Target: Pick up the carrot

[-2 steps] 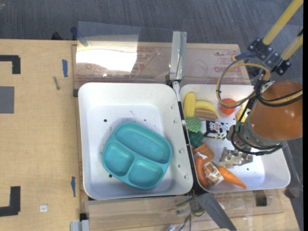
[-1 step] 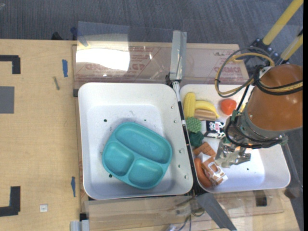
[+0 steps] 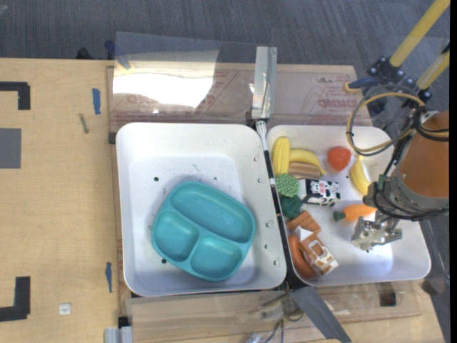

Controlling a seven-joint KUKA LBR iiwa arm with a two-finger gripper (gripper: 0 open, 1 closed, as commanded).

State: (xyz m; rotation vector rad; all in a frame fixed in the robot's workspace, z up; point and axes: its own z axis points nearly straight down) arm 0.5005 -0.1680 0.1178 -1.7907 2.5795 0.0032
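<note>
The small orange carrot with a green top (image 3: 355,211) lies in the right white bin (image 3: 410,266), long axis running left-right, just up-left of the metal two-finger gripper (image 3: 373,236), which hangs unclenched, grasping nothing.

Robot lab; taped bench (image 3: 50,191), bins (image 3: 136,191).

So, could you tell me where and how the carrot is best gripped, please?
Probably across its orange body near the middle, coming straight down. The carrot lies flat, roughly left-right in the right bin, partly under the arm; the gripper hangs just beside it.
</note>
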